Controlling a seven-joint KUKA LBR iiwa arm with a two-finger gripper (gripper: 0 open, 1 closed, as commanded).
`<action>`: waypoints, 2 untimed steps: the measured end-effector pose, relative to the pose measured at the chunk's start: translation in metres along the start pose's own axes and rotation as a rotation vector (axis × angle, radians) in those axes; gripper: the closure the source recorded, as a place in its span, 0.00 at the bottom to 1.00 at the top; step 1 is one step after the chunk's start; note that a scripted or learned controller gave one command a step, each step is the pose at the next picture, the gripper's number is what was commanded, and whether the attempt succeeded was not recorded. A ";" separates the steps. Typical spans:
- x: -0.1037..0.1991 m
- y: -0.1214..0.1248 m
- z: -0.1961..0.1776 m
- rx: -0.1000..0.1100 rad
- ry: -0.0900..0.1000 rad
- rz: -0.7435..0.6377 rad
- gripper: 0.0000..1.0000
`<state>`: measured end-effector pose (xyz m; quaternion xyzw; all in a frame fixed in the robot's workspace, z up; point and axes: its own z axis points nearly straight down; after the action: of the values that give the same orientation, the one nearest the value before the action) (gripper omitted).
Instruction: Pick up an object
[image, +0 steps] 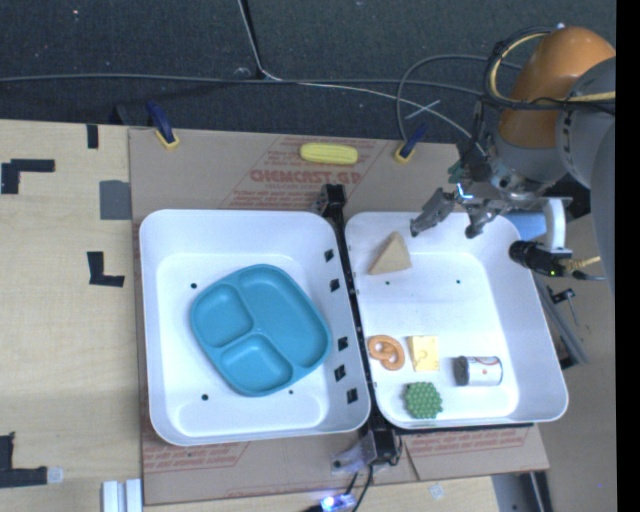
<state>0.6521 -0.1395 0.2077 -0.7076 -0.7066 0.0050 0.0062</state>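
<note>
Right now my fingers (452, 218) hang spread wide with nothing between them, above the far rim of the right bin (520, 300), toward its far right corner. No object is picked yet; I judge this as the approach step.

Nearest candidate is the tan wedge (391, 256), lying in the far left corner of the right bin, well apart from the cluster at the near edge: pretzel (384, 350), yellow cube (424, 352), green ball (423, 399), small can (480, 371). The left bin (170, 250) carries a blue divided plate (260, 328).

The wedge's long axis runs diagonally, narrow tip toward the far edge, broad base toward the bin's left wall.

To do this well, I'd move toward the bin's left wall, center over the wedge, and turn the wrist so the fingers close across its short width, not along the diagonal. Descend straight; the wall is close, so keep the left finger off it. Sloped faces may squirt out, so grip low near the base.
</note>
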 end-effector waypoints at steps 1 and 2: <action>0.001 0.003 -0.010 -0.014 -0.002 -0.003 0.00; 0.005 0.006 0.053 -0.011 -0.002 -0.004 0.00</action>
<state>0.6571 -0.1343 0.1545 -0.7061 -0.7081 0.0019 0.0014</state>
